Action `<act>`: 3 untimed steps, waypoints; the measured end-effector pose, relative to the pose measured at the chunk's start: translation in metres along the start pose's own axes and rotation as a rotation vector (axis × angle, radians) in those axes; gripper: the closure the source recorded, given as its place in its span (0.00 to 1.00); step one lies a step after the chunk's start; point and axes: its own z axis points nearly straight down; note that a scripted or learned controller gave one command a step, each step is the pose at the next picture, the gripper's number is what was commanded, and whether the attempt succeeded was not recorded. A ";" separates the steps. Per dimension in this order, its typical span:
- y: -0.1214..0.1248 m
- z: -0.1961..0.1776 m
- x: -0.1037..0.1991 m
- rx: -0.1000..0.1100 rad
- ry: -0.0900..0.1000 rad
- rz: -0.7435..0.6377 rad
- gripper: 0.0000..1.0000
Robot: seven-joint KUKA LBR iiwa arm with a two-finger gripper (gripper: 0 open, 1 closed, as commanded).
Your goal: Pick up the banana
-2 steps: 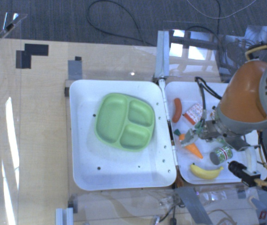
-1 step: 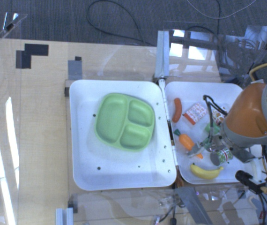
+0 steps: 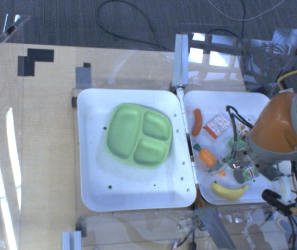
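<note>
The arm comes in from the right edge of the frame, orange band bright over the right bin (image 3: 258,99), and the hand (image 3: 234,163) hangs low among the clutter at lower right (too tangled to tell how far open it is, or whether it has anything). The banana (image 3: 230,190) lies flat just below it, near the bin's bottom rim. Above and left sit a carrot (image 3: 207,157), a sausage (image 3: 196,122) and a small red-and-white box (image 3: 217,126). In the left bin (image 3: 133,194), mid-frame, rests a green divided plate (image 3: 138,135).
</note>
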 end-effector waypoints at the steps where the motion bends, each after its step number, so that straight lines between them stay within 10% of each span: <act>1: 0.010 -0.097 0.049 0.005 0.004 -0.201 0.00; 3: 0.010 -0.096 0.046 0.005 0.006 -0.741 0.00</act>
